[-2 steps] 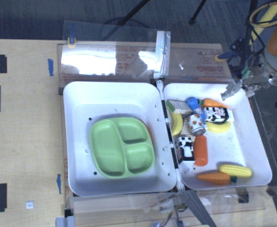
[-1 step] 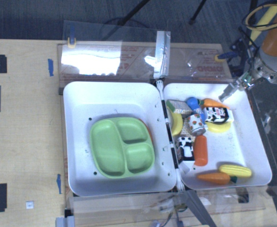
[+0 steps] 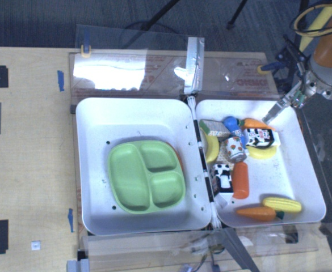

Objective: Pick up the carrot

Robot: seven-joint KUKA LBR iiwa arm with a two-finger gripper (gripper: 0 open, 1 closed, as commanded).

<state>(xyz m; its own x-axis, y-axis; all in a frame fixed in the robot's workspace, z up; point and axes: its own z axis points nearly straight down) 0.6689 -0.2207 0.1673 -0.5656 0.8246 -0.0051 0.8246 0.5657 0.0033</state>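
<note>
**Carrot low in the right bin, gripper high above it**

The left bin (image 3: 92, 129) fills the middle of the frame and holds a green divided plate (image 3: 147, 175). The right bin (image 3: 305, 169) carries a heap of toys along its left side. The arm (image 3: 327, 58) enters at the upper right. The carrot (image 3: 256, 212) lies near the bin's lower edge, touching a yellow corn cob (image 3: 281, 204). The gripper (image 3: 273, 111) sits at the bin's upper right, well apart from the carrot; whether it is open or closed cannot be told.
</note>
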